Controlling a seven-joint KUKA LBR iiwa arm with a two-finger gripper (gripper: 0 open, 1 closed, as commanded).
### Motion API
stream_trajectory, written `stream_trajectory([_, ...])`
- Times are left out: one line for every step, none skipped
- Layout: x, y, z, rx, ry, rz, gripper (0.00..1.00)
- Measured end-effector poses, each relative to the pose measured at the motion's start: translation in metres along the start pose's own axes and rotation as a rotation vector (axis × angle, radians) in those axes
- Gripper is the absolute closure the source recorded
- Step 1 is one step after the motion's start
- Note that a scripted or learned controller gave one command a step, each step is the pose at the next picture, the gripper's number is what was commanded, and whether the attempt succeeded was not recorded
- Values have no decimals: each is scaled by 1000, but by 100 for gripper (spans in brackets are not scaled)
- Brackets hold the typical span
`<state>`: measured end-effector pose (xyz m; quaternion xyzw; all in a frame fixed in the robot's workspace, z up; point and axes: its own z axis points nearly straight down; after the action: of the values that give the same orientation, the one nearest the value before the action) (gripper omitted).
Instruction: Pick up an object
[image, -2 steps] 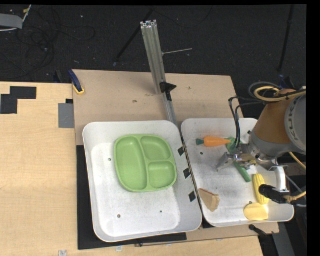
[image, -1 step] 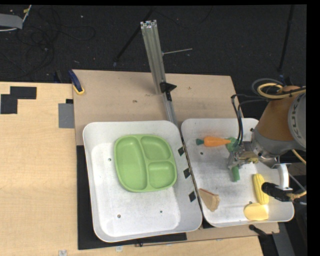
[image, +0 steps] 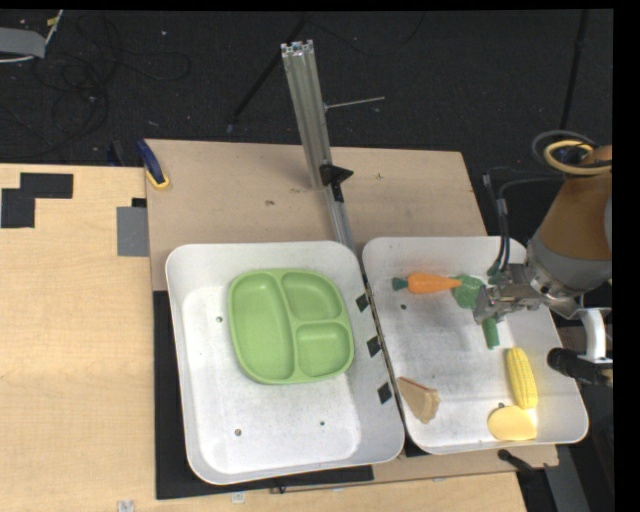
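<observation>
**Gripper down at the carrot's green end, right bin**

From my seat the likeliest target is the toy carrot, lying on its side near the far edge of the right bin, orange tip pointing left and green top pointing right. My gripper sits right at that green top, touching or just above it; a green piece also shows below the fingers. I cannot tell from this angle how far the fingers are spread, or whether they have anything between them.

Further out in the same bin, a yellow corn cob lies near the right wall, with a yellow lemon-like piece just beside its near end. A tan wedge, possibly bread, rests by the bin's left wall, well apart from the carrot.

The left bin carries a green divided plate with three compartments, set toward the far half. A metal post rises behind the two bins.
</observation>
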<state>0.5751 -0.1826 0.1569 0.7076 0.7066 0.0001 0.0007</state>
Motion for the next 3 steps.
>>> stream_trajectory([-4,-8,-47,0,1,3,100])
stream_trajectory([-4,-8,-48,2,1,3,100])
stream_trajectory([56,-12,-49,5,3,-6,100])
